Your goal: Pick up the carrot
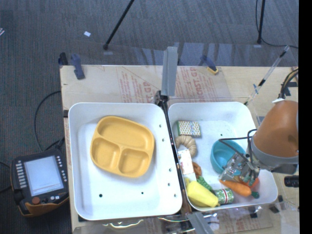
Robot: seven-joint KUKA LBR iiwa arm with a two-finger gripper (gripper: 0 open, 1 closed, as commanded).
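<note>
**Observer:** Where's the carrot (237, 187) from your seat?

**Operator:** In the right bin (243, 112), down at its five o'clock corner, lying flat with its green tip pointing toward four o'clock. The small can (225, 196) sits just beside it at eight o'clock, and the blue bowl (225, 156) at eleven.

**Observer:** And the gripper (237, 169)?

**Operator:** I have it right above the carrot's upper edge, at about twelve o'clock from it, pressed between bowl and carrot. The wrist comes in from three o'clock, so it covers most of that corner. Whether the hand is released or clenched, I cannot tell; it's a blur of metal there.

**Observer:** Why so tight in?

**Operator:** I judge the crowding forces it: the bowl, can and bin wall leave one narrow approach. The yellow tray (123, 146) in the left bin (80, 179) is well apart and irrelevant.
</note>
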